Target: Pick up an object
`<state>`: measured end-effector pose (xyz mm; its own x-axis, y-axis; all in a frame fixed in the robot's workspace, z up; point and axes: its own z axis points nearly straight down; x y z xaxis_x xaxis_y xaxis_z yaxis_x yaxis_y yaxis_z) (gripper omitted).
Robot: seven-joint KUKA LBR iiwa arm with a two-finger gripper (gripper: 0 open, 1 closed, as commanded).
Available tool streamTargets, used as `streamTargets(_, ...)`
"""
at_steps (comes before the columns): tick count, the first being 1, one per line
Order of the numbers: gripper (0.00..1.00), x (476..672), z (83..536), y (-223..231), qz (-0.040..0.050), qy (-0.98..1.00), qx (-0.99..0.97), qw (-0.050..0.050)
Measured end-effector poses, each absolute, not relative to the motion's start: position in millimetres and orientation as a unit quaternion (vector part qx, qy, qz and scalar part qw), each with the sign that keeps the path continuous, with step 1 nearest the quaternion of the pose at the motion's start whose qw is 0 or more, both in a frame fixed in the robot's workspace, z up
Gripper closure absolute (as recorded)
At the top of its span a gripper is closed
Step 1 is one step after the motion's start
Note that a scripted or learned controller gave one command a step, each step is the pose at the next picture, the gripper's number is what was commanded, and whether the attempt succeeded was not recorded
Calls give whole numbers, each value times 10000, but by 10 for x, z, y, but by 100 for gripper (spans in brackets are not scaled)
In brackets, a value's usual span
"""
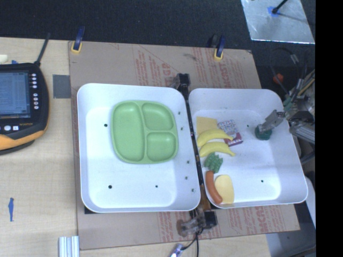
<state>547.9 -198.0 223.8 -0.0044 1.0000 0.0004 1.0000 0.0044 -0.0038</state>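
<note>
The right bin [268,189] holds a cluster of toy foods along its left side: two yellow bananas [214,142], a yellow wedge [206,124], a green broccoli piece [214,161], an orange-red sausage [213,187], a pale yellow slice [225,187] and a small printed packet [229,127]. My gripper [263,129] reaches in from the right and hangs low over the bin's upper right part, well apart from the foods. A dark green blob sits at its tip; whether that is a held thing is unclear.
The left bin [96,191] holds a green divided plate [144,131]. A handheld control pendant [19,103] lies at the far left of the bench. Clamps [217,46] pin the cardboard sheet at the back. Cables and hardware crowd the right edge.
</note>
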Motion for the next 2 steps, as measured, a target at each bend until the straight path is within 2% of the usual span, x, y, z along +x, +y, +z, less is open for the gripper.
streamTargets(1,0,6116,961,-1827,-15,-7085,-7057,-29)
streamTargets(2,0,5852,919,-1277,15,-7095,-7047,11)
